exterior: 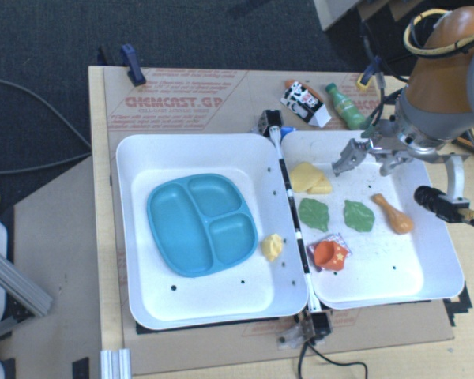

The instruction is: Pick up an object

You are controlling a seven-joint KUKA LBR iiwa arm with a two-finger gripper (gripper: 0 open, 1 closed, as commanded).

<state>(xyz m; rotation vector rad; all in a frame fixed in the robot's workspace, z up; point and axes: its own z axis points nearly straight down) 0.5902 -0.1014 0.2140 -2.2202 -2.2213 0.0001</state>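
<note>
Hangs over the upper part of the right shallow white bin (438,279), the two-finger gripper (371,155) spread open with nothing between the fingers. Nearest lies the pale yellow lumpy toy food piece (310,178) at about eight o'clock, just beside the bin divider; farther at five o'clock, the orange-brown toy drumstick (393,212), long axis slanting ten-to-four.

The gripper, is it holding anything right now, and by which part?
Nothing is held. The gripper hangs open above the right bin, beside the yellow piece.
</note>
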